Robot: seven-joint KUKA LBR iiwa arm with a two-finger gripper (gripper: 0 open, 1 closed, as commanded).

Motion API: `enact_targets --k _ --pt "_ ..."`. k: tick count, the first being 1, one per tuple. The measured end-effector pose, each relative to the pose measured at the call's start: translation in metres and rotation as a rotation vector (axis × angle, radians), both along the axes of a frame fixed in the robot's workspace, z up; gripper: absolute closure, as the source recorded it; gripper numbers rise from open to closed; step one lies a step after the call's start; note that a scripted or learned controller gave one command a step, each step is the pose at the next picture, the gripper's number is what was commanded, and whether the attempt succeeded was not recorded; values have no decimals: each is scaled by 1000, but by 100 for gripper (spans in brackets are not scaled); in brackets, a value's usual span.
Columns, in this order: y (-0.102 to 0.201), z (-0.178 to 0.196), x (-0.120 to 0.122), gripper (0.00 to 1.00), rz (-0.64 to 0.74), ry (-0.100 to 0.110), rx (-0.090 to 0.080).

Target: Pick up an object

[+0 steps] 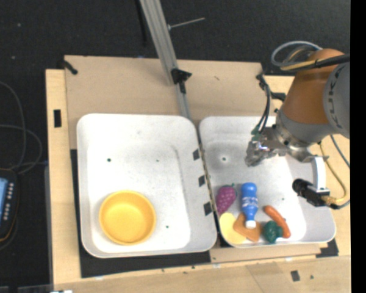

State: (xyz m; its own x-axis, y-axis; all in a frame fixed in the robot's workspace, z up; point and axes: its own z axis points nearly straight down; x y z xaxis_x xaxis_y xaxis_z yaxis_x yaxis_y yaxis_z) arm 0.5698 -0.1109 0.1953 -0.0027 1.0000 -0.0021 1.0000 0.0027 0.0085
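Two white bins side by side on the desk (140, 84). Pincer (256, 152) hovering over the right bin (229, 136), grip state impossible to tell. Below it, clustered at the near edge: blue bottle (249, 201), purple grapes (226, 197), orange carrot (277, 220). Best to drop straight onto the bottle, clear of its neighbours.
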Motion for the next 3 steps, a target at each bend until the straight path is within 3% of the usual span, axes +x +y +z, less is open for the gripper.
enact_targets --k 1,3 --pt "-1 55 2 100 0 0 0" --pt "115 48 7 100 6 6 4"
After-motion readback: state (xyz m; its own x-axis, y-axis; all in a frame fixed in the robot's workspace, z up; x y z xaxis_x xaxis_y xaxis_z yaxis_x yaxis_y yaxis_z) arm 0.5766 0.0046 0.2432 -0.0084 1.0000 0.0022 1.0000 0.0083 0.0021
